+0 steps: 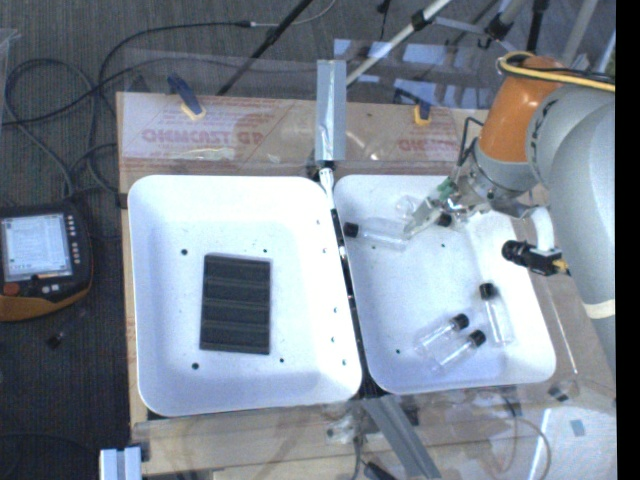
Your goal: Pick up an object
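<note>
My gripper [418,222] hangs over the far part of the right bin [520,368], pointing down and to the left. Just left of its tip lies a clear vial [375,233] with a black cap toward the bin's left wall. Whether the tip touches the vial I cannot tell. Three more clear vials with black caps lie near the bin's front right: one [440,332], a second [461,348] beside it, and a third [495,313] farther right. A black ribbed block [236,303] lies flat in the middle of the left bin [160,208].
The grey arm with its orange band [515,118] comes in from the upper right, above the right bin's far corner. A metal post [330,118] stands behind the seam between the bins. A teach pendant [40,253] rests on the floor at the left.
</note>
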Tool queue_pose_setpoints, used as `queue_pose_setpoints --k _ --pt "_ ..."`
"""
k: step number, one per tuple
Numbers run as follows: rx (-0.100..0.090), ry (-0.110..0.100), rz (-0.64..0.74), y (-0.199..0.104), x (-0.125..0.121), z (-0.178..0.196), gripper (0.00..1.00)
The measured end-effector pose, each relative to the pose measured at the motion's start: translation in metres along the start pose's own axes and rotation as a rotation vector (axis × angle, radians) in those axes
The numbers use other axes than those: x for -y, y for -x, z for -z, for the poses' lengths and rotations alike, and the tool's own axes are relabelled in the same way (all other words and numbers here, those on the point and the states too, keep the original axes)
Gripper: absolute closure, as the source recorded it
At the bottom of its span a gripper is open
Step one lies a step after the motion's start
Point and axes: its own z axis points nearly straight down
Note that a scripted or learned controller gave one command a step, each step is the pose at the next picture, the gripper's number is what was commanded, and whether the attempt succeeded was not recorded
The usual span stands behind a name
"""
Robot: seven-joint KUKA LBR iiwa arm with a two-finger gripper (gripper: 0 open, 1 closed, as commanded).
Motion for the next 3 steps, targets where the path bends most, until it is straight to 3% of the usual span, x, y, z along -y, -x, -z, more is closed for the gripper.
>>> queue_pose_setpoints --k 1,2,3 --pt "0.001 0.024 0.020 -0.058 -0.019 0.002 0.00" --pt "-0.001 0.030 0.083 -0.083 0.044 0.002 0.00" --pt "-0.003 0.036 0.082 -0.084 0.042 0.012 1.00"
